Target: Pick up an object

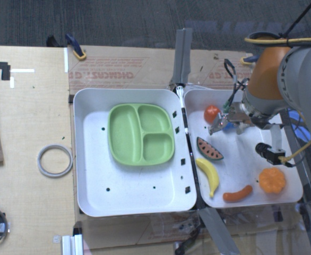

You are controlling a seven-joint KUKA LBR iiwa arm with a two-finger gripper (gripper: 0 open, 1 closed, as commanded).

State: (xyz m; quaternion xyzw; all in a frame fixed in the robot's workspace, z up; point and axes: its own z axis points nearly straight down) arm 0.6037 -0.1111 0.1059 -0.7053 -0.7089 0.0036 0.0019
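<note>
Grey arm with an orange band enters from the right, above the right bin point(288, 198). Its gripper point(217, 125) sits low in the upper-left part of that bin, just beside a red tomato point(212, 112). Finger spacing cannot be read at this angle, and no object is visible between the fingers.

Right bin contents:
- Red tomato, round and glossy, near the bin's upper-left corner, next to the gripper tip; contact cannot be confirmed.
- Watermelon slice point(209, 149), red with a dark rind, below the gripper and apart from it.
- Yellow banana point(209, 176), curved, lying along the left wall.
- Red-orange sausage point(237, 194), near the front wall.
- Orange fruit point(273, 179), rough-skinned, toward the right side.

Bare white floor is open at the bin's centre, between the watermelon slice and the orange fruit.

Left bin point(92, 195) holds a green divided plate point(141, 134) in its upper half; the floor around the plate is bare white. Both bins share a central divider point(187, 158), with the banana close against it
</note>
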